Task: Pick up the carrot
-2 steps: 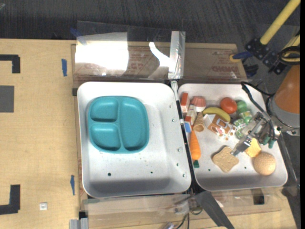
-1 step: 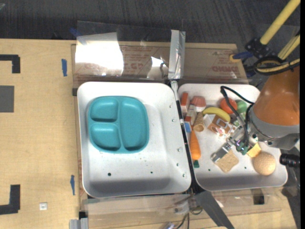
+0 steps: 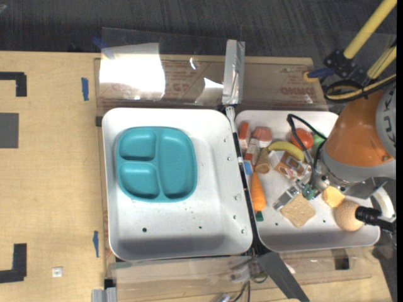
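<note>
The carrot (image 3: 258,194) is a slim orange piece lying lengthwise along the left wall of the right bin (image 3: 315,238), with a small green end at its near tip. My gripper (image 3: 301,189) hangs low over the middle of the same bin, to the right of the carrot and apart from it. It sits just above a square cracker (image 3: 297,212) among the clutter. The arm's orange band (image 3: 359,137) hides the bin's right part.
The left bin (image 3: 176,231) holds a teal divided plate (image 3: 156,163). Around the gripper lie a banana (image 3: 286,148), a red item (image 3: 302,138), small bottles (image 3: 253,145), a yellow piece (image 3: 332,197) and a tan round item (image 3: 347,216). Cables run at the far right.
</note>
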